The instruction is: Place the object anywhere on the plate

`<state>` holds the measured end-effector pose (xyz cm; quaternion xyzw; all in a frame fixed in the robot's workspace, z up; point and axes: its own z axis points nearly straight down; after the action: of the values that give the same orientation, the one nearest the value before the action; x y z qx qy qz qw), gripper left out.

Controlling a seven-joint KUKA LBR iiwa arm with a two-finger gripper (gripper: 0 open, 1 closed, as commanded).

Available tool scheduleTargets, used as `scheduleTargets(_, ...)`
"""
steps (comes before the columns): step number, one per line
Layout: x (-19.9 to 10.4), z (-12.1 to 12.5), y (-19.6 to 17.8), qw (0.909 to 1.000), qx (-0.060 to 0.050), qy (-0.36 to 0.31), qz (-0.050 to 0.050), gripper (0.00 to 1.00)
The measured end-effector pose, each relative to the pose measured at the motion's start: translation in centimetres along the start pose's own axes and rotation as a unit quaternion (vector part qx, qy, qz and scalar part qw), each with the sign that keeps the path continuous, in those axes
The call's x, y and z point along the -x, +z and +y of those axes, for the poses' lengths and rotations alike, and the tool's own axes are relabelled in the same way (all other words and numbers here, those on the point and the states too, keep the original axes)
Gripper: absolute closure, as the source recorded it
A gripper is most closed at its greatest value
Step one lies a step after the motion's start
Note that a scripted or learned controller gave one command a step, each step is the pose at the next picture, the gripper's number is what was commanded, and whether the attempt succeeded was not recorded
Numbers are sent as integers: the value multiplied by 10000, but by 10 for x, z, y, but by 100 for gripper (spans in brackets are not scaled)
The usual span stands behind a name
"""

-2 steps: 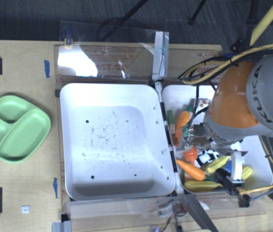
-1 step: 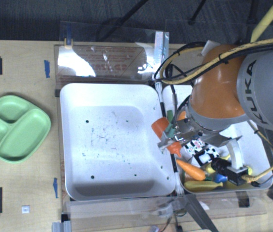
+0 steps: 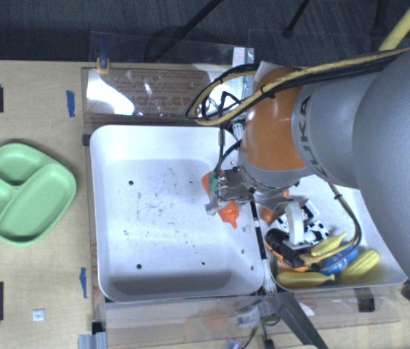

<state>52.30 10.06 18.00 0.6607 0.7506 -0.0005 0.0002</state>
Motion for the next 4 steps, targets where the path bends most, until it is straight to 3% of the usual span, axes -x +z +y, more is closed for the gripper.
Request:
scheduleTargets(2,-75,-11,-128,9923,-10,1238,-8,100)
scheduleTargets(3,-104,92,-111,9996,2,296,-4,100)
scheduleTargets(4,-121,-22,-60,9950,-25,996,-4,100)
